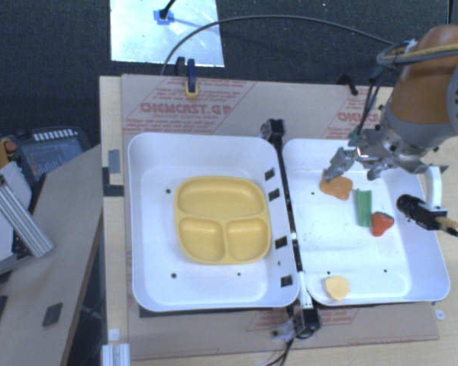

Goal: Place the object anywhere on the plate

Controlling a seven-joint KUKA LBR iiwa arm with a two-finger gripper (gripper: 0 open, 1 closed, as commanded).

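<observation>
A yellow plate (220, 218) with three compartments lies in the middle of the left bin (149, 158). In the right bin (420, 273) an orange food piece (337, 187), a green stick (363, 207) and a red strawberry (382, 223) lie close together near the back. A pale yellow piece (337, 287) rests at that bin's front edge. My gripper (358, 166) hangs over the back of the right bin, open, with nothing between its fingers. Its left fingertip (337, 165) is just above the orange piece.
The raised divider (284, 204) with black clips separates the two bins. A black cylindrical part (416, 209) and a white bracket (433, 185) stick out at the right bin's right side. Cables arc over the back of the bench.
</observation>
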